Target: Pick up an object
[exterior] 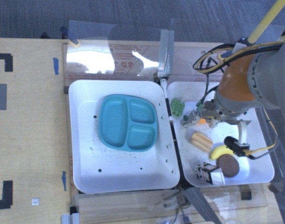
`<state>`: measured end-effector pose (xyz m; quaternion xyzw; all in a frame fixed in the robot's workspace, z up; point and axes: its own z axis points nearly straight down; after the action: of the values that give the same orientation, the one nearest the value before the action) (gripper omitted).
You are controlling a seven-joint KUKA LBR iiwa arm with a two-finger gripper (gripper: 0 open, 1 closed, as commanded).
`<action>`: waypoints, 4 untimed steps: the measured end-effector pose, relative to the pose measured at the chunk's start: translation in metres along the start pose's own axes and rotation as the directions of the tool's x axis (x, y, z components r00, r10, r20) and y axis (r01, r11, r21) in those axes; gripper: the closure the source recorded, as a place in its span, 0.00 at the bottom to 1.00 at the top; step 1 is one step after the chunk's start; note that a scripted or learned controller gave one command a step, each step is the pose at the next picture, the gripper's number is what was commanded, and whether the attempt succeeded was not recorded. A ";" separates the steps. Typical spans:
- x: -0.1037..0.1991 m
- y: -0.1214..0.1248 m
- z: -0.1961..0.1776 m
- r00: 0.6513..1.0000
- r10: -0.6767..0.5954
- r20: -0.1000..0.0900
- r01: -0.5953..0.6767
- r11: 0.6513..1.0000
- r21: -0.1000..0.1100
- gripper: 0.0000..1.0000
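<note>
Two white bins face you: the left bin (81, 171) holds one blue divided plate (128, 122); the right bin (266, 171) holds one green toy (177, 107), one bread roll (201, 141), one banana (220, 152), one brown disc (227, 165). Gripper (197, 118) low between them, jaw state unreadable.

**Colours on the bench**

Two white bins: left bin (81, 139), right bin (263, 167). Teal-blue divided tray (127, 122) in left one. Right one: green leafy item (177, 107), tan roll (201, 141), yellow banana (218, 152), brown disc (227, 165), small orange bit (202, 122). Arm (259, 83) grey w/ orange band. Bench (30, 139) pale wood w/ blue tape marks (55, 65) & black marks (6, 62).
</note>
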<state>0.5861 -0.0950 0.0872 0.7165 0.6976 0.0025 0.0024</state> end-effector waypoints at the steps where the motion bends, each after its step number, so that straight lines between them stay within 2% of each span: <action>1: -0.016 -0.096 0.000 0.992 0.125 -0.001 -0.125 0.992 0.002 0.00; 2: -0.017 -0.094 -0.009 0.992 0.128 0.000 -0.128 0.992 0.000 1.00; 3: -0.017 -0.094 -0.008 0.992 0.128 0.000 -0.128 0.992 0.001 0.00; 4: -0.037 0.008 0.001 0.990 0.144 0.002 -0.144 0.990 -0.001 0.00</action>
<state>0.5927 -0.1321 0.0864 0.7648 0.6442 0.0021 0.0032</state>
